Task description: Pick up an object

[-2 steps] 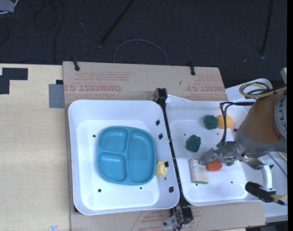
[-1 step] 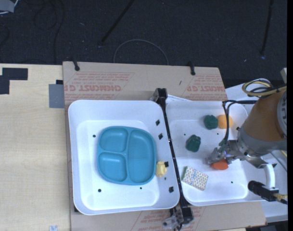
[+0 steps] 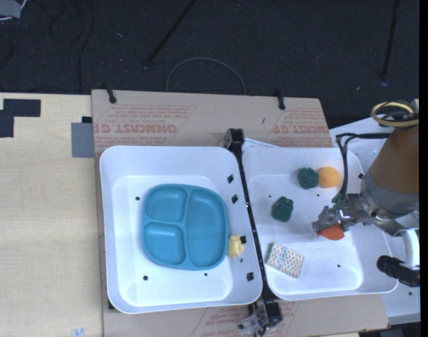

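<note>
1. Two white bins sit side by side on a cardboard sheet; the left bin (image 3: 119,188) holds a blue divided plate (image 3: 184,225), taken here as the landmark.
2. A small yellow piece (image 3: 235,246) touches the plate's lower right edge, just inside the left bin.
3. The right bin (image 3: 354,276) lies directly right of the plate, past the black divider between the bins.
4. A patterned packet (image 3: 284,260) lies in the right bin, the nearest of that bin's things to the plate, to the plate's lower right.
5. A dark green block (image 3: 282,208) sits right of the plate, level with its middle.
6. Further right and higher, a second green object (image 3: 308,177) touches an orange ball (image 3: 329,177).
7. The gripper (image 3: 331,225) is far right of the plate, low over the right bin, on the grey arm (image 3: 396,167) coming in from the right.
8. A red-orange object (image 3: 332,233) sits right under the gripper tip, touching or overlapping it.
9. Whether the fingers are apart or closed on that object cannot be told.
</note>
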Robot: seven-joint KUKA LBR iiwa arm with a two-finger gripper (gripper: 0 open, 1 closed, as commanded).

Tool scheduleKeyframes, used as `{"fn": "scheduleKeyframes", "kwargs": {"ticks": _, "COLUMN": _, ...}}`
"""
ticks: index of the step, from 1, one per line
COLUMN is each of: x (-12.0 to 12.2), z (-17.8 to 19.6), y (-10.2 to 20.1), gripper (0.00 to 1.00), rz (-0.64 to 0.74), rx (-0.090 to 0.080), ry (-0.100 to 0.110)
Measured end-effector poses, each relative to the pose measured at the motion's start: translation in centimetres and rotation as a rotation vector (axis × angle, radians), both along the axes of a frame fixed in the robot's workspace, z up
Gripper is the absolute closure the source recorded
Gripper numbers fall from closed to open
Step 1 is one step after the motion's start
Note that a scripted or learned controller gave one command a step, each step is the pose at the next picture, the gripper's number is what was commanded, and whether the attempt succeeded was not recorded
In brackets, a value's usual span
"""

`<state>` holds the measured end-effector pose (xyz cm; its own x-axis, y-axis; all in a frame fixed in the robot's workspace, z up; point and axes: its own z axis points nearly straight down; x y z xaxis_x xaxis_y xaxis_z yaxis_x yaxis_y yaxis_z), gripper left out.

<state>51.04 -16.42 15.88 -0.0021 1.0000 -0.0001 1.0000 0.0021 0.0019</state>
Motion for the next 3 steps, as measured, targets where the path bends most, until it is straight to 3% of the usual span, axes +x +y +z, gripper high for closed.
{"fn": "scheduleKeyframes", "kwargs": {"ticks": 2, "x": 0.5, "z": 9.5, "y": 0.0, "gripper": 1.0, "rz": -0.001, "rx": -0.001, "ry": -0.001}}
{"fn": "scheduleKeyframes", "kwargs": {"ticks": 3, "x": 1.6, "z": 8.3, "y": 5.9, "gripper": 1.0, "rz": 0.003, "rx": 0.003, "ry": 0.005}}
